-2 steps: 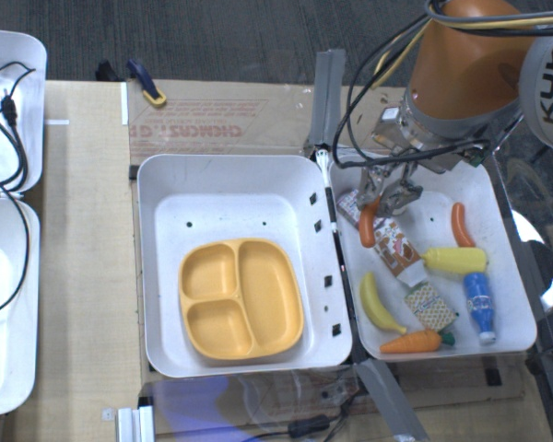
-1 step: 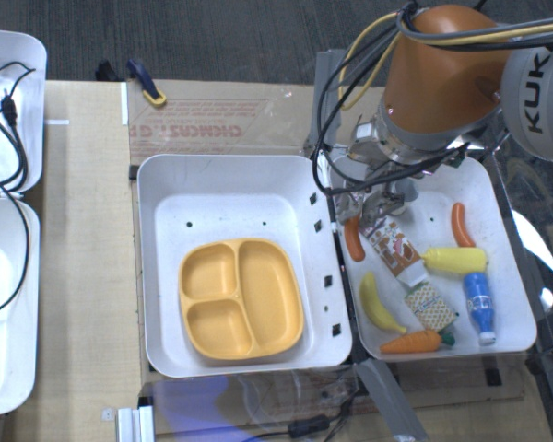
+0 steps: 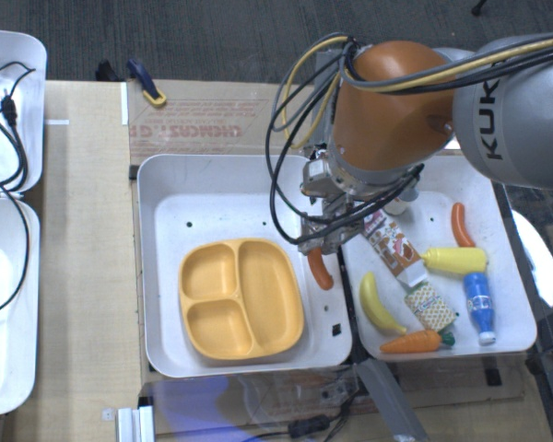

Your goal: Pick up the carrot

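- The carrot [image 3: 413, 343] lay in the right bin [image 3: 516, 325], near its front wall, at about six o'clock from the arm's wrist. It lay almost level, its thin tip pointing to nine o'clock and its green leaves to three o'clock.
- It seemed a small toy of plastic: light, stiff and rather smooth, so it could slip out of a loose grasp. I judged the thick orange middle the best place to take hold, with the grasp across the short width.
- The banana [image 3: 379, 305] lay just beside it at eleven o'clock, and a patterned packet [image 3: 432, 307] touched or nearly touched the leaves, so there was little room.
- The gripper [image 3: 330, 233] hung over the wall between the two bins, well apart from the carrot, above a sausage [image 3: 321, 271].
- Cables and the orange wrist covered the gripper, so I could not tell its state.
- The yellow plate [image 3: 242, 298] lay in the left bin [image 3: 166, 247].
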Controlling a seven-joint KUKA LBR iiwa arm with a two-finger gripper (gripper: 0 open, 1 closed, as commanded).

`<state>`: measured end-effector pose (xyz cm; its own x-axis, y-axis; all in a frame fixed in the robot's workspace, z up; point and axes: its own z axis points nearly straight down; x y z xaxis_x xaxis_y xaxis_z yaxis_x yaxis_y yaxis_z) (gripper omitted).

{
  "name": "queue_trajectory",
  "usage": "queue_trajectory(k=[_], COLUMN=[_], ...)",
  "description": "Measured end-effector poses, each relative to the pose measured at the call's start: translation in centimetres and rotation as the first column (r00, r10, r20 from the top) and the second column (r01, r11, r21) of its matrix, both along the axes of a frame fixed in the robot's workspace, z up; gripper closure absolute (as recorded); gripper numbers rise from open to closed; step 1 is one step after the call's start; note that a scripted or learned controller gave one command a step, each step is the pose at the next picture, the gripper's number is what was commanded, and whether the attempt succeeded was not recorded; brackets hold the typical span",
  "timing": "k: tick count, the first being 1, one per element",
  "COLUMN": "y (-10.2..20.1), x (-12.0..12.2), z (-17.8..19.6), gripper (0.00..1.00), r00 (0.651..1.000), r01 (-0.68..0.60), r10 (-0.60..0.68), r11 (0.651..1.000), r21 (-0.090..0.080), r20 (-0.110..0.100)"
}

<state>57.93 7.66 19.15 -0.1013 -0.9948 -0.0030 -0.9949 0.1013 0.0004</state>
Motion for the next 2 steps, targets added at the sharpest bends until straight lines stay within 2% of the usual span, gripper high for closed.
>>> queue_trajectory(k=[1,2], y=[6.6,14.4], x=[-2.2,-2.9], z=[0.5,3.0], gripper=[1.0,1.0], r00=[0.99,0.993], r01=[-0.143,-0.116], r10=[0.143,0.116], r11=[0.99,0.993], r21=[0.0,0.001], r20=[0.001,0.003])
